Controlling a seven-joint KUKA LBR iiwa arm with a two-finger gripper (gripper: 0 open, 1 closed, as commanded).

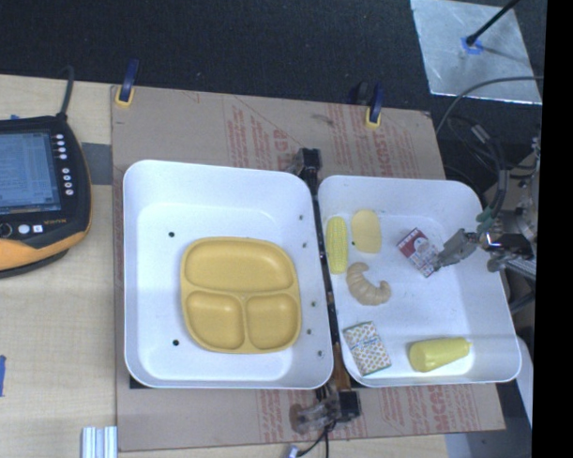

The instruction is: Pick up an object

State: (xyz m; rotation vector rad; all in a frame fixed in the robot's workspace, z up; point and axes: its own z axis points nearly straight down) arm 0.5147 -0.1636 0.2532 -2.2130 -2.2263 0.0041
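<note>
Claw (452,250) low over the right bin (471,305), coming in from the arm side, tip touching or just above the red-and-white packet (415,249) — probable pick target, since nearest. Fingers too blurred to read: open or closed, cannot tell, and nothing seen held between them. Other candidates all farther out from the claw in the same bin: pale yellow block (366,230) and corn cob (337,244) beyond the packet, croissant (369,284) beyond and below, patterned box (367,347) and yellow lemon-like piece (439,354) well below. Items lie loose and apart, likely scattered so a single grasp gets one thing. Left bin (144,265), far side from the claw, holds a yellow divided tray (239,294). Tablet controller (30,196) parked on the surface (38,356) beyond that, out of reach of the work.
</note>
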